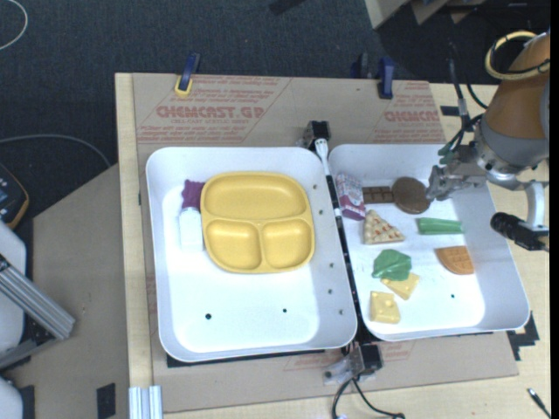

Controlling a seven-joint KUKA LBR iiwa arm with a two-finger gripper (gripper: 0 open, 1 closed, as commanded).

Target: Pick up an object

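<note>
The right bin [489, 308] holds several toy foods. A brown round cookie [409, 195] lies beside a brown chocolate bar [376, 195] near the bin's back. My gripper [439, 184] is low at the cookie's right edge. Below them lie a pizza slice [381, 229], a green bean-like stick [438, 226], a green leafy piece [390, 263], an orange-brown bread piece [455, 259] and two yellow cheese pieces [385, 306]. A pink-and-white wrapped item [350, 197] rests against the bin's left wall.
The left bin [218, 321] holds a yellow divided plate [258, 220], with a white bottle and purple piece [189, 214] at its left. Clamps [184, 81] pin the cardboard at the back. A black fixture [320, 134] sits between the bins.
</note>
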